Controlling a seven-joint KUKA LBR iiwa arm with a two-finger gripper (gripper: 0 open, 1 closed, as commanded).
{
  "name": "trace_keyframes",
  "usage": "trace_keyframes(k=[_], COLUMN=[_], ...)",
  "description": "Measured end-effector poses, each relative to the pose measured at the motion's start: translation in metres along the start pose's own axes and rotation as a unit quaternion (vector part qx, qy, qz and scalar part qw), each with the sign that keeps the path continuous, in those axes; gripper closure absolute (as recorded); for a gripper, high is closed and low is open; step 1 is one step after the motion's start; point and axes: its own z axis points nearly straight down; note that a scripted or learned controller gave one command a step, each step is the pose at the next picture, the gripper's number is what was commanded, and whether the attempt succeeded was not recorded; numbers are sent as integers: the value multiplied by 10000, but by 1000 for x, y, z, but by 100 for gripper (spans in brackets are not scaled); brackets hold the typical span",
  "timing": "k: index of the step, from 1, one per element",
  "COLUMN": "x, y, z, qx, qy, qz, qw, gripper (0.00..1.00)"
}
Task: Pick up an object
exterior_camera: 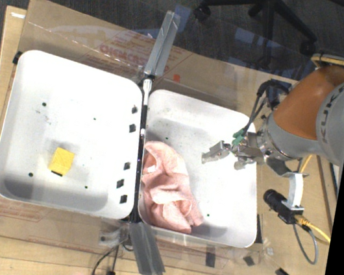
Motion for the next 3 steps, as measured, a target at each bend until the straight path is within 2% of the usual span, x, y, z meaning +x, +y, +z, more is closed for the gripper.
trace_keyframes(k=[1,2,3], x=[-1,-3,5], y=[38,93,110], z=[58,115,51], qx=[-2,-8,-17], qy=[-6,-4,-4], qz=[-27,490,539], qw=[10000,9988,9985], gripper=[0,0,0])
